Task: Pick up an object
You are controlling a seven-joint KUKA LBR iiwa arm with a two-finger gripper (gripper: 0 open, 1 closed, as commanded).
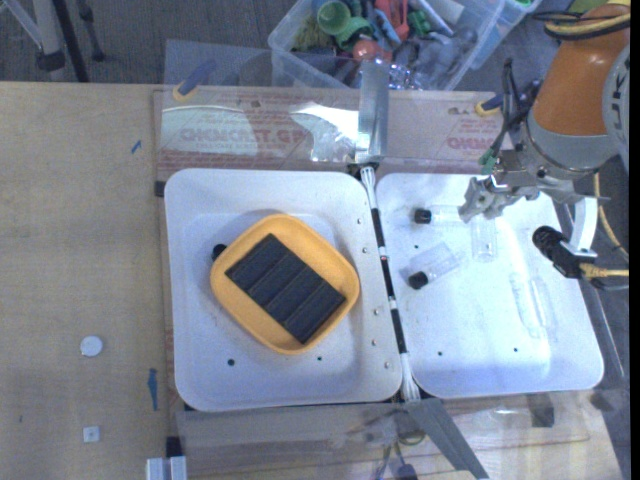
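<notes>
The pale wooden bench (70,218) carries two shallow white plastic bins: the left bin (190,298) holds a rounded yellow block topped with dark slatted panels (285,283). The right bin (560,358) holds several clear plastic vials with black caps, one near its left wall (432,265), another toward its right side (530,303). The grey-and-orange arm's gripper (480,203) hovers over the right bin's upper part; whether its jaws are open or closed I cannot tell. Nothing looks lifted, so the pick seems yet to be made.

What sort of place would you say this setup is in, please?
Probably a robotics lab's grasping bench: a robot arm reaches over two white bins, and a clear tub of assorted toys sits on the carpeted floor behind.
</notes>
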